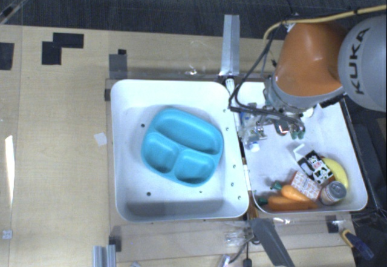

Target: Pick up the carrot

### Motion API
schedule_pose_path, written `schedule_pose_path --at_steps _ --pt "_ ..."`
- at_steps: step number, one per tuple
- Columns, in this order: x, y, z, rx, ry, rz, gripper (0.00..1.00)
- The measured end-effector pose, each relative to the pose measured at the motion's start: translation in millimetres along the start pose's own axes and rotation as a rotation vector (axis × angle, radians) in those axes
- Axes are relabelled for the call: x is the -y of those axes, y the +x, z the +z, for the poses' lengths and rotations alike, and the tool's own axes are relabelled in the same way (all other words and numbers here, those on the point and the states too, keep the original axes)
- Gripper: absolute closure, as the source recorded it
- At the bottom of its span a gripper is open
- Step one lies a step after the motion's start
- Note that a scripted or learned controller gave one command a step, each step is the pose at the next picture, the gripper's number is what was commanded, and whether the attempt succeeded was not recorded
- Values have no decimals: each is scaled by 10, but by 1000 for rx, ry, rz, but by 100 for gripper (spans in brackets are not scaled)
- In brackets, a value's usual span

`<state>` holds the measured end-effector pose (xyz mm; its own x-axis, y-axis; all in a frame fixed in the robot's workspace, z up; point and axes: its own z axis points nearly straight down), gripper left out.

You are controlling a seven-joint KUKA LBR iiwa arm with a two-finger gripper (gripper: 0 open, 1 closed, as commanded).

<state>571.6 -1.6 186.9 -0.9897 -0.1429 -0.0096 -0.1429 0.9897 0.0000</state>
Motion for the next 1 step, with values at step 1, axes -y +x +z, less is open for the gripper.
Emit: schedule_pose_path --at_steps 1 --pt "43 582 7 -3 -1 -399 100"
